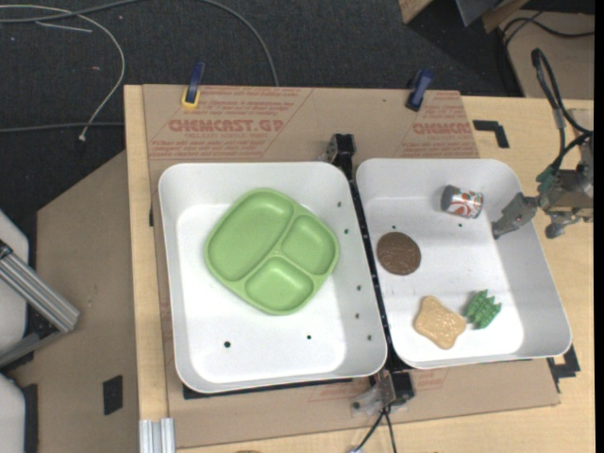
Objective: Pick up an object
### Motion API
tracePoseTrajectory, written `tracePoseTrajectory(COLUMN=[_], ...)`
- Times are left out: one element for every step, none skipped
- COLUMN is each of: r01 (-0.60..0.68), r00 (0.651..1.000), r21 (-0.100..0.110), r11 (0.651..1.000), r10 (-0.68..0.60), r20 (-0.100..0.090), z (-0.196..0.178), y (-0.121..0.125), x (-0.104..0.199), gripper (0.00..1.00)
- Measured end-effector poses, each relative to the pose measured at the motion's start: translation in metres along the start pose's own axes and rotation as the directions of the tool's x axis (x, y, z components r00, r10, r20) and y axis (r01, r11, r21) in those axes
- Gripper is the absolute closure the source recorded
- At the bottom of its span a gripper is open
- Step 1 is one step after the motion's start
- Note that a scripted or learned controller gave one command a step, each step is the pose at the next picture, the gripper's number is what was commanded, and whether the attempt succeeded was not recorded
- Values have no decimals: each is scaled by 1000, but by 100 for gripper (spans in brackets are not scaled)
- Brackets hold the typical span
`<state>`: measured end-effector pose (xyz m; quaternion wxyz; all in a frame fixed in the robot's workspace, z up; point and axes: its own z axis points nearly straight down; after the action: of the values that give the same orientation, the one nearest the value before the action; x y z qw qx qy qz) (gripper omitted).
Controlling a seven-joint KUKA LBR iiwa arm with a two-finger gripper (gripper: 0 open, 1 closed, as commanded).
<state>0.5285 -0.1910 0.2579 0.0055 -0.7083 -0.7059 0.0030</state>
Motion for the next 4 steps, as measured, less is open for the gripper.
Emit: tracePoseTrajectory(r01=[3,4,3,4], r00=[1000,1000,1000,1000], r21=[-11,-9,-5,-6], r11=[1000,1000,1000,1000], r10=[-3,-4,-3,-4], r20=[3,2,0,0], z=[-6,37,101,153], y=[2,9,11,19], x=[1,0,-1,6], gripper=[0,0,0,0])
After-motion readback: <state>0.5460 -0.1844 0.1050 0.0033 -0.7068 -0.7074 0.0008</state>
